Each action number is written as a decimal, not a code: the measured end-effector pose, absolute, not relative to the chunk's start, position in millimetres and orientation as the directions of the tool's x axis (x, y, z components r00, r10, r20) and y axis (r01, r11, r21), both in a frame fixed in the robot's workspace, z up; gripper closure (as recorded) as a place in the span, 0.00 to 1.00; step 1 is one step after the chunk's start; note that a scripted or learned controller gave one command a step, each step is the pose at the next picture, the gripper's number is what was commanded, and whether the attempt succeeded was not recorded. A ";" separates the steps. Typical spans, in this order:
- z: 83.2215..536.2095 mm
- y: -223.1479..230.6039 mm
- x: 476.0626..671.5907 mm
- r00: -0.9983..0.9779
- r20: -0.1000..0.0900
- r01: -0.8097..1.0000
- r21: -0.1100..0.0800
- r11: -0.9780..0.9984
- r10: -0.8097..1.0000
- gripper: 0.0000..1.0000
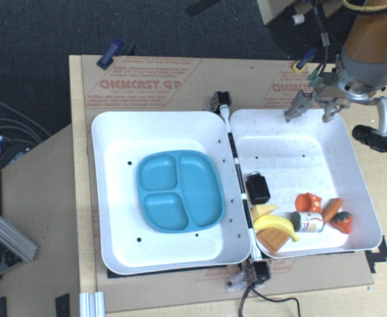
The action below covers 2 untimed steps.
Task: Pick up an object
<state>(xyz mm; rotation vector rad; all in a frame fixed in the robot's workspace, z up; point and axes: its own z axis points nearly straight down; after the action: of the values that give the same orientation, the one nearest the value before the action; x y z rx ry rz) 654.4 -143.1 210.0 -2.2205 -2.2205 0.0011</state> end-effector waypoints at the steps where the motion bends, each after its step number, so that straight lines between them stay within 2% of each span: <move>1: 84.0 -143.1 664.7 -0.001 0.000 1.000 -0.001 0.001 1.000 0.00; 2: 85.1 -147.7 666.7 0.000 -0.001 1.000 0.001 0.000 1.000 0.00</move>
<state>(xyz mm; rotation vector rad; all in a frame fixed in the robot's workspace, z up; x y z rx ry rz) 666.7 -147.7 85.1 -2.2215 -2.2226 0.0002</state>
